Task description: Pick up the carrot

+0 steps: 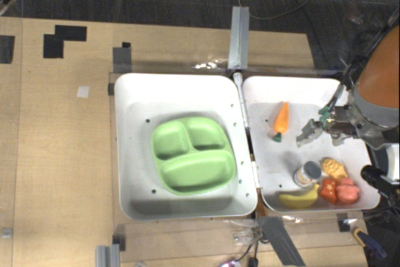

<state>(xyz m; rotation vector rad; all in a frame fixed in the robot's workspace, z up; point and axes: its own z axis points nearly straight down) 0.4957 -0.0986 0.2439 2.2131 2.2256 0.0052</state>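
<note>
Gripper (310, 132) hanging over right bin (265, 94), opening unclear, gripping nothing visible; carrot (282, 119) lying apart, to its left.

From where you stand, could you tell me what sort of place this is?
Probably a robotics lab bench: two white bins on a wooden benchtop, toy food such as a carrot and banana, a green plate, and an arm's claw reaching in.

Carrot (282, 118) beside end effector (310, 132)
</note>
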